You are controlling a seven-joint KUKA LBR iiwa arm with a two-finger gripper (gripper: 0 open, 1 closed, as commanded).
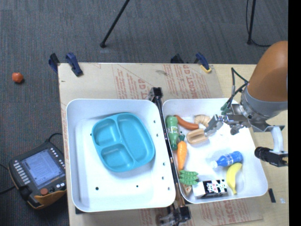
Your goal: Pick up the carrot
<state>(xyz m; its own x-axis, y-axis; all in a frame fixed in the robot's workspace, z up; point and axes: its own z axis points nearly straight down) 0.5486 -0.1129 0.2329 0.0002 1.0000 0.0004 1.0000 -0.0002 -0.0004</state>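
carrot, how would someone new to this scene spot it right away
Look in the right-hand white bin, along its left wall. The carrot lies there lengthwise, just below the green bottle. It is the short orange cone with leafy green plastic at its lower end.

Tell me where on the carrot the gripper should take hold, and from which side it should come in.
Best guess: grip the carrot across its orange body, near the middle, coming straight down from above. It lies flat and lengthwise along the right bin's left wall, with the green bottle just above it and its leafy green top below, so closing the fingers across its narrow width looks more workable than approaching from either end.
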